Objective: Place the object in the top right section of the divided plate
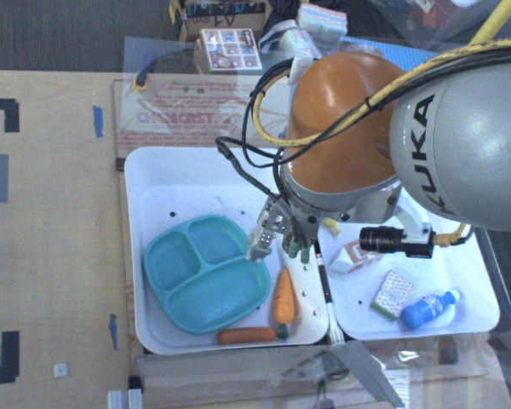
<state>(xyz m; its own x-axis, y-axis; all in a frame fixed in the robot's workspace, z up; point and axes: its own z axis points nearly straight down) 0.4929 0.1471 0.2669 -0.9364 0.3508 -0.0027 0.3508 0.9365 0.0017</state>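
Gripper (272, 244) sits low over the left bin (145, 186), at the right edge of the teal divided plate (206, 273); can't tell its state. Nothing visibly held. Carrot (284, 298) lies just right of the plate, sausage (247, 335) below it. Blue bottle (426, 308) in the right bin (485, 305).
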